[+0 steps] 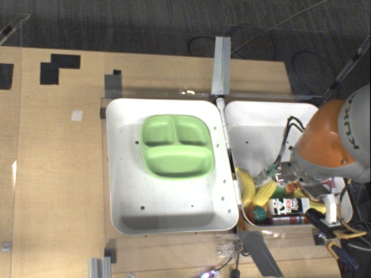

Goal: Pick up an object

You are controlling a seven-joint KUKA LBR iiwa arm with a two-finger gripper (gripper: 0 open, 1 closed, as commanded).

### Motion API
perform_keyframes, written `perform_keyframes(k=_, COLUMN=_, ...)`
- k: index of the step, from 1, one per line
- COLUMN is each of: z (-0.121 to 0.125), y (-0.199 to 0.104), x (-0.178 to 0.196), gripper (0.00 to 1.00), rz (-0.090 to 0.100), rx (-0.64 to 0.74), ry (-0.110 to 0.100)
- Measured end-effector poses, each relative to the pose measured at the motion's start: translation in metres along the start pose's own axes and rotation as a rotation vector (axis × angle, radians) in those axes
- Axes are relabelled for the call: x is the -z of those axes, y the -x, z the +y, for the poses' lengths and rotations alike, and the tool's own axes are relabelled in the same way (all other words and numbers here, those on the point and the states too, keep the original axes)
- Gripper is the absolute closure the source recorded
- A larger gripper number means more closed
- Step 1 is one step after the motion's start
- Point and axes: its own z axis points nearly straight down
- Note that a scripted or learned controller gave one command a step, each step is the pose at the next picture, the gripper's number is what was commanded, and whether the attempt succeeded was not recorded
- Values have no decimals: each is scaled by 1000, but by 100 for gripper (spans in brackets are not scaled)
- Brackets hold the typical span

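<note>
The arm's orange wrist band (pixel 327 138) hangs over the right bin (pixel 261 126). Below it my gripper (pixel 282 179) reaches down into a pile of small objects at the bin's near end. The pile includes two yellow banana-shaped pieces (pixel 255 191), a green ball (pixel 258 214), and a black and white box (pixel 288 207). The wrist hides how my gripper meets the pile.
The left bin (pixel 124 172) holds a green divided tray (pixel 175 145) in its far half. A metal post (pixel 221 65) stands behind the wall between the bins. Cables trail at the bench's right side.
</note>
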Motion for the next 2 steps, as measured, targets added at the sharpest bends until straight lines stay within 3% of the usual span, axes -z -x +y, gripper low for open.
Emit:
perform_keyframes(k=1, z=1, y=-6, x=9, gripper=100, rz=13, rx=8, ry=-5)
perform_keyframes(k=2, z=57, y=-44, x=128, gripper=100, rz=18, rx=-21, ry=-30)
